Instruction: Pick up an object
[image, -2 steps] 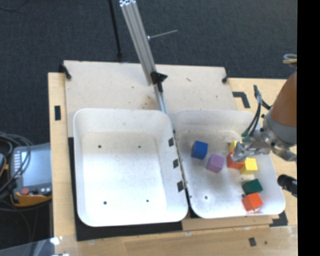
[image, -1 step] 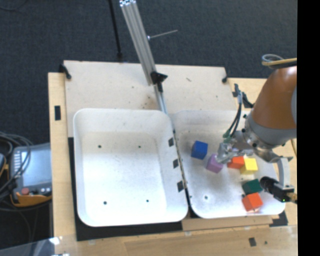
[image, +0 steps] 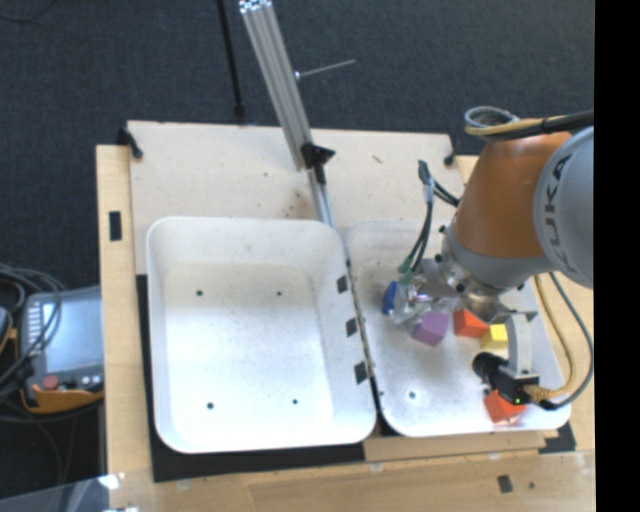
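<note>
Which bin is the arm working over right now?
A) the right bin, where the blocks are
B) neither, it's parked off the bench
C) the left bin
A. The arm hangs over the right bin, beside the purple block and orange block; the left bin lies apart from it.

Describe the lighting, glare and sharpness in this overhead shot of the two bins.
Camera view: even, soft light with no hard shadows; the left bin looks bright, near washed out, without sharp glare; the image is grainy and soft overall, so the purple block and the gripper beside it blur together; dark carpet around the bench loses detail.
</note>
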